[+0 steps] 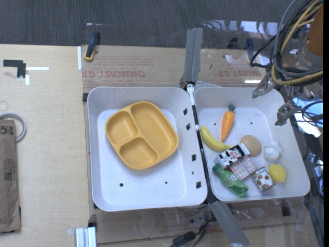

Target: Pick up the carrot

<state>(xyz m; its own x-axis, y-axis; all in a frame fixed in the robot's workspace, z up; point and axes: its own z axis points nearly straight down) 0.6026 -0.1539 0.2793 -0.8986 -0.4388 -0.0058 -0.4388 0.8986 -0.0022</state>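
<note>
The carrot (227, 124) is orange with a green top and lies in the upper middle of the right bin (255, 114), its tip pointing toward the near side. Just left of its tip lies a yellow banana (213, 139). My gripper (271, 106) hangs over the bin's far right corner, to the right of the carrot and well apart from it. Its two fingers stand apart, open, with nothing between them. Cables and the arm's body crowd the space above it.
The right bin also holds a tan round item (251, 144), a white lump (272, 150), a lemon (277, 173), small cartons (237, 161), a can (262, 179) and a green packet (231, 182). A yellow divided plate (142, 134) lies in the left bin (149, 185).
</note>
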